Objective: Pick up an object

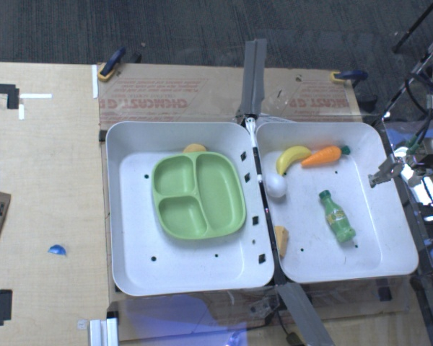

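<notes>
Nothing picked yet; every object I can see lies loose in the bins.

From my seat, the gripper [387,171] sits at the right rim of the right bin [368,262], away from the objects, and I cannot tell how it is set. In that bin I see a banana [291,157] touching a carrot [322,156] near the far wall, a white ball [275,185] just beside the banana, and a green bottle [336,215] lying flat near the middle. The left bin [130,251] holds a green divided plate [198,194]. I judge the whole pick is still ahead: reach, close, lift.
</notes>
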`<state>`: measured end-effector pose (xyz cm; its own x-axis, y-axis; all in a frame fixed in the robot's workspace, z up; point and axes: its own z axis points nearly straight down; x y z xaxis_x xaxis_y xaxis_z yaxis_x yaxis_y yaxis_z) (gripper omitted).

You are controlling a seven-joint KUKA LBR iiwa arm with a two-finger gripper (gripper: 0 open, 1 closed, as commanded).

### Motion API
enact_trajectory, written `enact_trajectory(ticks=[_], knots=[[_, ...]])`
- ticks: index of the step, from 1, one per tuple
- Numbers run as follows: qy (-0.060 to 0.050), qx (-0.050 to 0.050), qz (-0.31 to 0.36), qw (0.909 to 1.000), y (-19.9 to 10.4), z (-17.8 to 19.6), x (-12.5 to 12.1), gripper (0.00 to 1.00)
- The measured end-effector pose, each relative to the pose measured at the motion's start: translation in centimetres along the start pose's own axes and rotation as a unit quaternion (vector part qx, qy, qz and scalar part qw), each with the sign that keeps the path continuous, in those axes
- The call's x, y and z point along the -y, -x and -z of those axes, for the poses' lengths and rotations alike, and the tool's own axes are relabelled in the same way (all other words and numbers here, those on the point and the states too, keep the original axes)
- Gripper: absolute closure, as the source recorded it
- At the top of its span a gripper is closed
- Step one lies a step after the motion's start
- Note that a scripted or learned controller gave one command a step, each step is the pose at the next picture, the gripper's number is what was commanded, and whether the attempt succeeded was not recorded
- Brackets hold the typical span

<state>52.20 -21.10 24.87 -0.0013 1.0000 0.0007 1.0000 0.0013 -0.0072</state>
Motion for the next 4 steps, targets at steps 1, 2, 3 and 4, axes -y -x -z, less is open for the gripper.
enact_trajectory(ticks=[1,2,3,4], knots=[[0.0,0.0,0.011,0.9999,-0.5,-13.8,-3.9,0.0],[0.001,0.0,0.039,0.9993,-1.9,-6.6,-2.2,0.0],[0.001,0.001,0.076,0.9971,-2.2,-7.7,-5.2,0.0],[0.002,0.002,0.23,0.9732,-4.8,-1.0,-10.1,0.0]])
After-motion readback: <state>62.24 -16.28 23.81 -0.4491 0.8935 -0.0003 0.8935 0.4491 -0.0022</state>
